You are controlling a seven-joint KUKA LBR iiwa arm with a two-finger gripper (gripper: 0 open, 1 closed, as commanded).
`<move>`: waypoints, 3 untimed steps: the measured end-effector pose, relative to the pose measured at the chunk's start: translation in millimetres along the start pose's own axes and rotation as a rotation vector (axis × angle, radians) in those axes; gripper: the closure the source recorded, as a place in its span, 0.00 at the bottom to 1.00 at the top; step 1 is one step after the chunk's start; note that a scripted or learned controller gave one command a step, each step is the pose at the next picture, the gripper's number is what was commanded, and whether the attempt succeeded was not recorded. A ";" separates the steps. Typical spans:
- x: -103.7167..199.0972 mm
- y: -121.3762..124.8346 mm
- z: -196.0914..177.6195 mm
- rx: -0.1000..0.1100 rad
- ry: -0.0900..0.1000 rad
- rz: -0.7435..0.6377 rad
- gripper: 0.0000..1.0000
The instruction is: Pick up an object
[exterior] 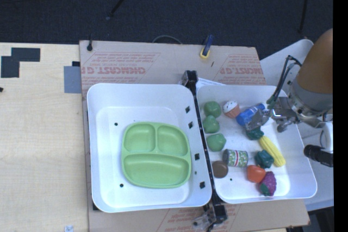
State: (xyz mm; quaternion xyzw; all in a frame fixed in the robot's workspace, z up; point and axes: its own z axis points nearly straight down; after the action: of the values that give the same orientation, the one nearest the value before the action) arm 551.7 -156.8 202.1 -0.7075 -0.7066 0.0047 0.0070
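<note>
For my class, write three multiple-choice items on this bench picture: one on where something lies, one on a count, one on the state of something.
1. Where does the green divided plate lie?
A. in the left bin
B. in the right bin
C. on the cardboard

2. How many compartments does the plate have?
A. two
B. three
C. five

3. How does the yellow corn cob lie in the right bin?
A. standing on end
B. flat on the bin floor
C. leaning against the far wall

Answers:
1 A: the plate sits on the floor of the left bin.
2 B: two small sections sit above one long one.
3 B: its whole length rests aslant on the white floor.
</note>
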 end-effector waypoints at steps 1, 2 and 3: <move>-0.3 2.2 -5.5 -0.011 -0.002 -0.002 0.00; -2.7 -0.3 61.6 -0.003 0.001 -0.003 0.00; -0.7 0.1 118.2 -0.008 -0.001 -0.002 0.00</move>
State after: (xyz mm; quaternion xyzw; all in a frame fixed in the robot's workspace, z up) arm 549.8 -157.1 83.9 -0.7067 -0.7075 0.0020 0.0038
